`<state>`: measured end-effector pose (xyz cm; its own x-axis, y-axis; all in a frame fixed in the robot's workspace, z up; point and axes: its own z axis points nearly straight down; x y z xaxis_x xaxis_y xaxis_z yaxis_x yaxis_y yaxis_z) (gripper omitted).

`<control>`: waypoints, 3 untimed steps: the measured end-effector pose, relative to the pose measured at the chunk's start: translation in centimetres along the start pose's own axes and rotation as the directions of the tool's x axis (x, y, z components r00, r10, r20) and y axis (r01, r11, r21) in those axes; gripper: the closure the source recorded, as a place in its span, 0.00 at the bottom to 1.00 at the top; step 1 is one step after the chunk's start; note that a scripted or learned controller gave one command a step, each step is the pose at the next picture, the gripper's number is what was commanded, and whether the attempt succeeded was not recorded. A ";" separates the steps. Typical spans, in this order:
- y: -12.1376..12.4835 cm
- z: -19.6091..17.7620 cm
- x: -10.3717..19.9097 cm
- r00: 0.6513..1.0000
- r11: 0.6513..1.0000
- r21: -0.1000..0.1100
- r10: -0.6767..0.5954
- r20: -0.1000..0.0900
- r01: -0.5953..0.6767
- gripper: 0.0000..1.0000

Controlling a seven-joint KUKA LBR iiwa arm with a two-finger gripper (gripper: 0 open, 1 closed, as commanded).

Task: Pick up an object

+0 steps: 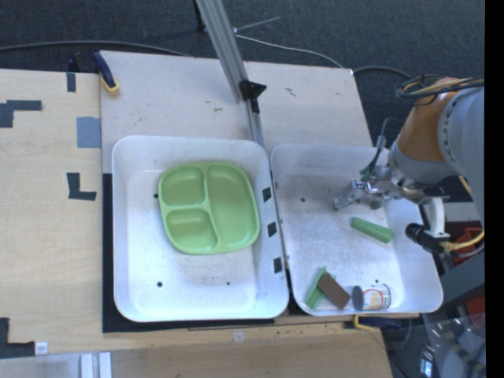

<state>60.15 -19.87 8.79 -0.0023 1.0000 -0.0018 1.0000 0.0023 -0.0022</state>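
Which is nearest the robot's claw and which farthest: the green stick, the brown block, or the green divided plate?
From the gripper, in the camera view:
1. Green stick, just below-right of it in the right bin.
2. Brown block, lower down, near that bin's front edge.
3. Green divided plate, away to the left, in the left bin.

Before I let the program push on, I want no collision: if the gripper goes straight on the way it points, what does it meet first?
Probably the bare floor of the right bin. The gripper points left; the green stick lies off that line.
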 end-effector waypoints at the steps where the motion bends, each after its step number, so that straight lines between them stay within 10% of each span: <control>1: 0.0 -1.0 0.1 1.000 1.000 0.000 -0.002 0.000 0.002 1.00; 3: -0.9 -12.6 -0.3 1.000 1.000 -0.008 0.000 0.000 0.000 1.00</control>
<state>59.24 -20.17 21.41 -0.0021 1.0000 -0.0020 1.0000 0.0021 0.0057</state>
